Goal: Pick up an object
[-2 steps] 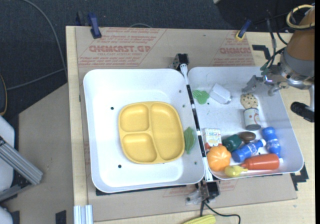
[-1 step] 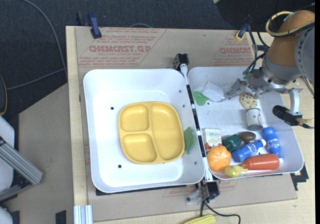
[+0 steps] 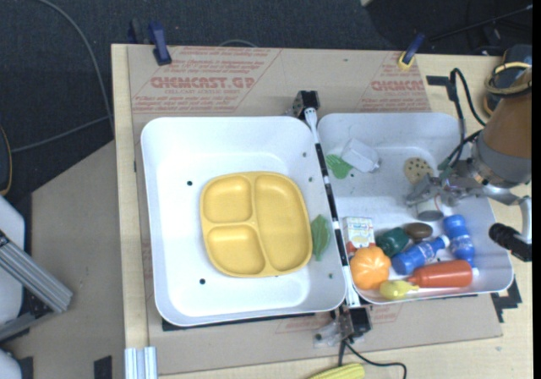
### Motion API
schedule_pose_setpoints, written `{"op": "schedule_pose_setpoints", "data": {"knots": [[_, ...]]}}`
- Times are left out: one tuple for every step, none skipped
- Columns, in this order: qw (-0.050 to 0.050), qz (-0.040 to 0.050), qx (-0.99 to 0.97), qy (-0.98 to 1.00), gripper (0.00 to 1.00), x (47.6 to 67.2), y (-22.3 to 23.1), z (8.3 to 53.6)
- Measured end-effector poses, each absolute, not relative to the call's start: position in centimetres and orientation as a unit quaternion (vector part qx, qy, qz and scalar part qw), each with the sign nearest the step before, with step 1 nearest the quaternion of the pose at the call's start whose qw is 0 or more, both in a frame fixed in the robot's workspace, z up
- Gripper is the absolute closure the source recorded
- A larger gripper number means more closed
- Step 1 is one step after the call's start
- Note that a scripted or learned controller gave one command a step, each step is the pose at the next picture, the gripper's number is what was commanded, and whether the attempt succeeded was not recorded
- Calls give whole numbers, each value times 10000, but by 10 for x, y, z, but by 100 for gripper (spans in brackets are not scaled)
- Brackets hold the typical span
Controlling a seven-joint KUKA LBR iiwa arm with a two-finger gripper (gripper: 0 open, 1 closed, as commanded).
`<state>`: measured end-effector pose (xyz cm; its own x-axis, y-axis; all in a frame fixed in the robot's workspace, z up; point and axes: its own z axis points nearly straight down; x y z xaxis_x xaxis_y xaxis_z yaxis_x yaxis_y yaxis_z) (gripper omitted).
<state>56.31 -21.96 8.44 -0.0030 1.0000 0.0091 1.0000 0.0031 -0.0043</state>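
The right bin (image 3: 385, 120) holds many small items. At its front lie an orange fruit (image 3: 369, 267), a blue bottle (image 3: 431, 248), a red-orange carrot-like piece (image 3: 441, 274) and a small yellow piece (image 3: 396, 288). Just behind them are a dark green item (image 3: 391, 241), a brown oval (image 3: 417, 230) and a small printed pack (image 3: 360, 231). Farther back sit a tan round biscuit (image 3: 414, 168), a clear wrapper (image 3: 360, 156) and a green leaf (image 3: 339, 167). My gripper (image 3: 429, 191) hangs low over the bin's middle right, between the biscuit and the brown oval, with nothing visibly in it.
In the left bin (image 3: 169, 200) lies a yellow divided plate (image 3: 254, 223), with a green leaf (image 3: 320, 236) at its right edge. The arm with its orange band (image 3: 511, 128) reaches in over the right bin's far right rim. Blue clamps (image 3: 157, 41) grip the board's back edge.
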Motion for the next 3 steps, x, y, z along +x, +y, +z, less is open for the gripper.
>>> {"op": "schedule_pose_setpoints", "data": {"knots": [[4,-13,-7067,-7075,100,564,-222,95],[16,-11,-7056,-7086,100,585,-127,85],[-11,-17,-7061,-7081,100,584,-62,186]]}}
